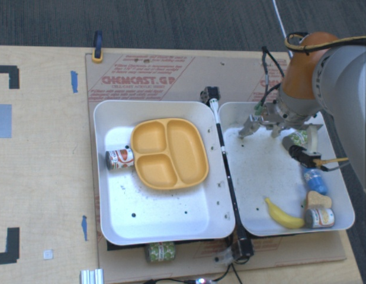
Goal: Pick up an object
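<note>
the bench [41,158] is pale wood, with a clear printed sheet laid under the two white bins and dark carpet beyond its far edge. the arm [343,76], grey with an orange band, comes in over the right bin's far right corner. the left bin [112,218] carries a yellow divided plate [169,152] in its far half, probably just set there as clutter, and a small red-labelled can [119,158] lies on its side against the plate's left edge, near the bin's left wall. the right bin [254,176] keeps its things along the right wall and near edge, leaving the middle open. the gripper [263,126] hangs low over the far part of this bin; its two fingers stand spread apart with nothing between them, so i judge the pick is not yet made.

nearest to it, by the right wall, is a greenish crumpled packet [299,138]. a banana [283,215] lies near the near edge, a blue bottle [316,182] by the right wall, and a small tin [321,218] in the near right corner. another green can [161,252] lies on the bench just outside the left bin's near edge.
</note>
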Available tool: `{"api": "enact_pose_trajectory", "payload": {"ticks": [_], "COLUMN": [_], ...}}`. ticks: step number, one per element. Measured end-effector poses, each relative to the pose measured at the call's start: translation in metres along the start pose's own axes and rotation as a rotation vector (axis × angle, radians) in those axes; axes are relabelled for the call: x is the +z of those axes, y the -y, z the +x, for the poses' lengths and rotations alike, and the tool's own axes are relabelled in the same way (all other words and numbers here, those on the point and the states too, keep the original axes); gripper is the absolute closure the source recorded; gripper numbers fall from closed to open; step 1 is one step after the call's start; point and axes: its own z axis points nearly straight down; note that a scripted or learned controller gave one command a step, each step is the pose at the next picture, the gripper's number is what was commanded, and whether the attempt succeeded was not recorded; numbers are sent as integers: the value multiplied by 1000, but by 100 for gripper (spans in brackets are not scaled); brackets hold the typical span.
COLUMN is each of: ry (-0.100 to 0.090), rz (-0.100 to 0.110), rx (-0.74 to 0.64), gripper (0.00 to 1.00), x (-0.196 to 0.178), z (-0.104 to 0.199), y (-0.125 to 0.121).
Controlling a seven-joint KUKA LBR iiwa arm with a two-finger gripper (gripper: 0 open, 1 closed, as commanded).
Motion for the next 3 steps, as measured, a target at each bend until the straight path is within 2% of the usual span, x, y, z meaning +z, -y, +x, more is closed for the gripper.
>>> {"api": "enact_pose_trajectory", "payload": {"ticks": [1, 2, 3], "ry": [-1, -2, -2], "rz": [2, 6, 7], "rx": [-1, 0, 0], "gripper": [0, 0, 0], "x": [1, 1, 1], "z": [1, 25, 24], "y": [-16, -16, -16]}}
